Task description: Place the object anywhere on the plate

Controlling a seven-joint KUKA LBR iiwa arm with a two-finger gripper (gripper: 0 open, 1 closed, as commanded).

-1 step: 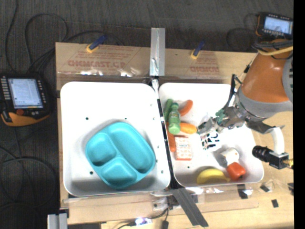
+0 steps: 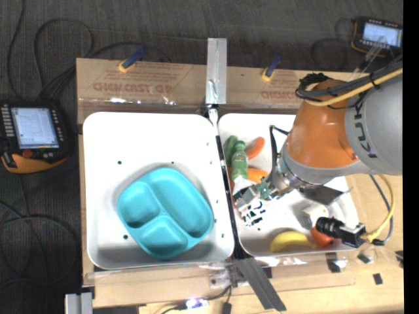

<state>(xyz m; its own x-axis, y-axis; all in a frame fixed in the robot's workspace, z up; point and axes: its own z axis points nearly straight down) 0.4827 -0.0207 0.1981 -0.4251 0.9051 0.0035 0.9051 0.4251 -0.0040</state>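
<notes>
You see two white bins side by side on the tabletop (image 2: 91, 280). The left bin (image 2: 105, 142) holds the turquoise plate (image 2: 165, 211), a three-compartment dish lying flat toward the bin's front, tilted diagonally to the bin walls. Nothing rests on the plate.

The right bin (image 2: 350, 208) holds the toy food. A green object (image 2: 237, 157) lies against the divider side, with an orange carrot-like piece (image 2: 255, 146) just beside it to the right and another orange piece (image 2: 256, 174) below that. A yellow banana (image 2: 290, 241) lies near the front wall, touching a red object (image 2: 320, 238) on its right.

The arm (image 2: 327, 136) reaches in from the right, its orange band over the right bin's middle. The gripper (image 2: 252, 205) sits low in the right bin, near the divider, between the green object and the banana. You cannot tell from this angle whether its fingers are spread or closed, nor whether anything sits between them; the tip is a clutter of dark and white parts.

Every toy item is in the right bin, well apart from the plate.
</notes>
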